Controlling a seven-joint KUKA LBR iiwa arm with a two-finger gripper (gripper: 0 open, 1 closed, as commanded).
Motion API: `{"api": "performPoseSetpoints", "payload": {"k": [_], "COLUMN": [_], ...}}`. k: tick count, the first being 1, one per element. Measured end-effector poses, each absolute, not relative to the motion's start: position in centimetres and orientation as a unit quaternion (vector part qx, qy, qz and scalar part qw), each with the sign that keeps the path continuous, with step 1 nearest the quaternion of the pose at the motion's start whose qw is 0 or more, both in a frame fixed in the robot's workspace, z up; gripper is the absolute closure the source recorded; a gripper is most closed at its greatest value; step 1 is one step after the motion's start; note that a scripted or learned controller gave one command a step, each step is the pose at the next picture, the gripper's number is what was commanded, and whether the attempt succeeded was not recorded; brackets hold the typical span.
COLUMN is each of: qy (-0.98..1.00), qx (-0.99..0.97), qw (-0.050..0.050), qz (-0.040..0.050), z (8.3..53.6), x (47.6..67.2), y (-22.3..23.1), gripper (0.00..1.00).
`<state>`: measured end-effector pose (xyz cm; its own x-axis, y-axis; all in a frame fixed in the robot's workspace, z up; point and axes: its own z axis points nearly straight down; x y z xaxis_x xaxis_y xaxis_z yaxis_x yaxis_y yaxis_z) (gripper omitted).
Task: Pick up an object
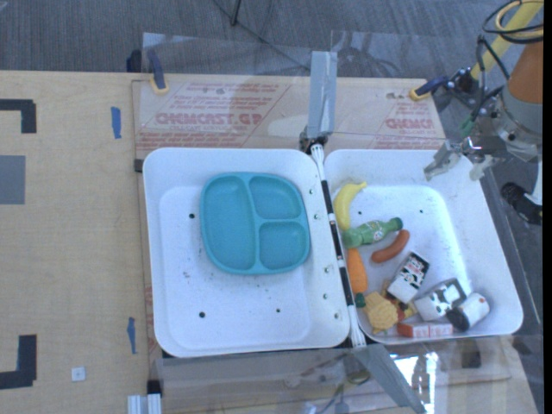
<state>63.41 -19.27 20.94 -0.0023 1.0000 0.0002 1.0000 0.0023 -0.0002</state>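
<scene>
The likeliest things to pick lie in a cluster in the right bin (483,231): a banana (347,203) at the top, just beside the divider between the two bins, then below it a green bottle (374,231), a sausage (390,247), a carrot (356,270), a small black-and-white carton (409,277), a yellow piece (381,311) and a black-and-white toy (450,303) near the bin's lower rim. The hand (456,159) hovers over the bin's upper right corner, its two fingers spread apart with nothing between them. From the hand, the cluster lies down and to the left; the sausage, probably the nearest clear target, runs slantwise, its long axis rising toward the hand. A grasp would likely need the fingers turned across that axis. The left bin (172,317) carries a teal divided plate (255,222), well apart from the hand.
</scene>
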Motion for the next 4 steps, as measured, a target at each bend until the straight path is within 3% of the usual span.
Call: {"api": "performPoseSetpoints", "payload": {"k": [1,2,3,4], "qy": [-0.756,-0.797,-0.774,-0.824], "qx": [-0.655,-0.603,-0.633,-0.567], "qw": [-0.001,-0.002,-0.001,-0.004], "qz": [-0.0008,-0.0007,-0.0004,-0.0022], "z": [9.5,11.9,9.1,8.9], "x": [59.8,66.2,66.4,61.1], "y": [-15.8,-16.6,-18.3,-17.4], "gripper": [0.00,0.00,0.00,0.00]}}
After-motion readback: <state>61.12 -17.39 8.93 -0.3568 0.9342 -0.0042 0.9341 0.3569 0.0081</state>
